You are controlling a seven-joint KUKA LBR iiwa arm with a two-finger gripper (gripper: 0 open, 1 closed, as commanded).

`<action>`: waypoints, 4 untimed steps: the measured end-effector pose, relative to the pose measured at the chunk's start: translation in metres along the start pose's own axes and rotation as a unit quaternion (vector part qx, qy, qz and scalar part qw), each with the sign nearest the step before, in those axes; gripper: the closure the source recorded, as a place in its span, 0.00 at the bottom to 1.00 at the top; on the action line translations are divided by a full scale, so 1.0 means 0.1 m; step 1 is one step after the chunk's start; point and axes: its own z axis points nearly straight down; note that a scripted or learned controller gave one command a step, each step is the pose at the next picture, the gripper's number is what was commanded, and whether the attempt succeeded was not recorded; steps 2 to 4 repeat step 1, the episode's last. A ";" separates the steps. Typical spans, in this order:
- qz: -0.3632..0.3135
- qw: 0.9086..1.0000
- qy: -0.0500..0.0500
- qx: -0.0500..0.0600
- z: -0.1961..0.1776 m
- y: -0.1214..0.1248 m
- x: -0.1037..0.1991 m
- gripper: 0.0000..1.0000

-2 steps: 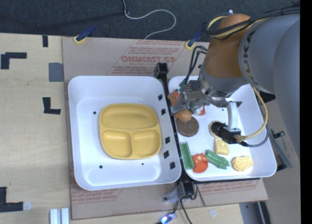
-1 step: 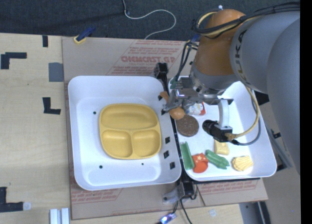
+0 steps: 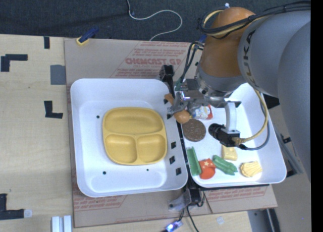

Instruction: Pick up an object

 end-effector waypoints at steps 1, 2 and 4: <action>0.000 1.000 -0.001 0.001 0.06 0.06 0.00 1.00; 0.000 1.000 -0.001 0.001 0.06 0.06 0.00 1.00; 0.000 1.000 -0.001 0.001 0.06 0.06 0.00 1.00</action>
